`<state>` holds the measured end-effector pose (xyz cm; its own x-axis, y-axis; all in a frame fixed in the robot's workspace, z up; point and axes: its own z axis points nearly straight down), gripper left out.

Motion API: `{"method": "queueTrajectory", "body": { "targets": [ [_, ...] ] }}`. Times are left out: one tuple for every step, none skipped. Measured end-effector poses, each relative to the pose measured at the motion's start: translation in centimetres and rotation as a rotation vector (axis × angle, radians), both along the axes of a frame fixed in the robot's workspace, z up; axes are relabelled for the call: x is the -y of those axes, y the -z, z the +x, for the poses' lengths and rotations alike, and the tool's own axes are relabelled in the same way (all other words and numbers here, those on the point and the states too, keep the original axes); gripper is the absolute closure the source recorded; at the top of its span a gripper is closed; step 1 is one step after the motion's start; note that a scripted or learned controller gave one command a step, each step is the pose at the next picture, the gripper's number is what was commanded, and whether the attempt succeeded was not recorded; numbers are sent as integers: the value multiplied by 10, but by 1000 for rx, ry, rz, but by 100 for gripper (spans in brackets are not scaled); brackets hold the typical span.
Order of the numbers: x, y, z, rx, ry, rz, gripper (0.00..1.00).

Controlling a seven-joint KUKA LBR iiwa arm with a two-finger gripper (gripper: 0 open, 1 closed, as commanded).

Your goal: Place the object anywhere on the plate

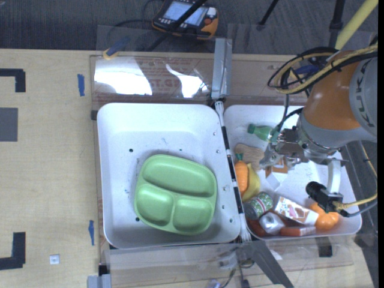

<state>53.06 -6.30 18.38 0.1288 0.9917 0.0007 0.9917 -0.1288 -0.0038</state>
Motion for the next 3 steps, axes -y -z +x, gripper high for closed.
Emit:
{"method": "queueTrajectory", "body": {
  "targets": [
    [-71, 0, -8, -1, -75, 0, 100],
    [-71, 0, -29, 0, -348, 1, 100],
    [-137, 0, 26, 6, -583, -1, 100]
  ]
}}
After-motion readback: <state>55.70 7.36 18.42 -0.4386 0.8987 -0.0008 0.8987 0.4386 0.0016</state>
